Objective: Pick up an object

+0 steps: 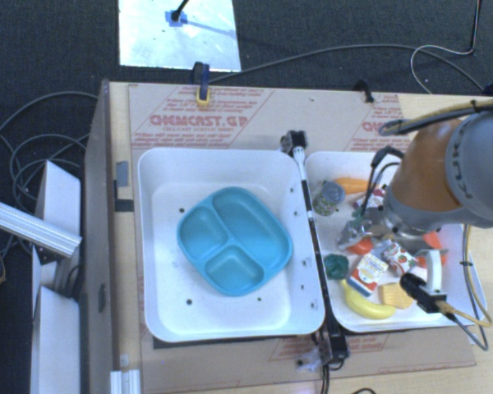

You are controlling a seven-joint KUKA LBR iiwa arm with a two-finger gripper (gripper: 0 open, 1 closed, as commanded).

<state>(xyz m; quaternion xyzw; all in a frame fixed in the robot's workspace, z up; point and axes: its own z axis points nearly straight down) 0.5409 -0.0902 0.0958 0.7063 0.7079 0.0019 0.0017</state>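
Lying nearest the camera in the right bin (pixel 456 314), a yellow banana (pixel 366 304) sat below the claw (pixel 363 224), with a pale yellow block (pixel 397 296) touching it on the right. Just above the banana lay a small white and red carton (pixel 366 271), and a second carton (pixel 396 258) with red print lay beside it, both directly under the claw. A dark green lump (pixel 336 265) rested to the lower left of the claw, close to the divider between the bins. A black part with a white piece (pixel 424 290) hung off the arm to the lower right of the claw.

The claw itself hovered low over the heap, in among orange and red pieces (pixel 363 243); whether it was released or clenched could not be told, as the wrist hid it from above. The grey arm (pixel 472 171) with its orange band (pixel 423 167) reached in from the right.

Up and left of the claw stood a small grey can (pixel 329 195), and an orange carrot-shaped thing (pixel 350 185) lay just above the claw.

Well to the left of the claw, the left bin (pixel 168 302) held a blue divided plate (pixel 233 240) near its middle.

Farther off, the desk (pixel 255 117) showed red print, and a blue and yellow clamp (pixel 201 83) gripped its far edge.
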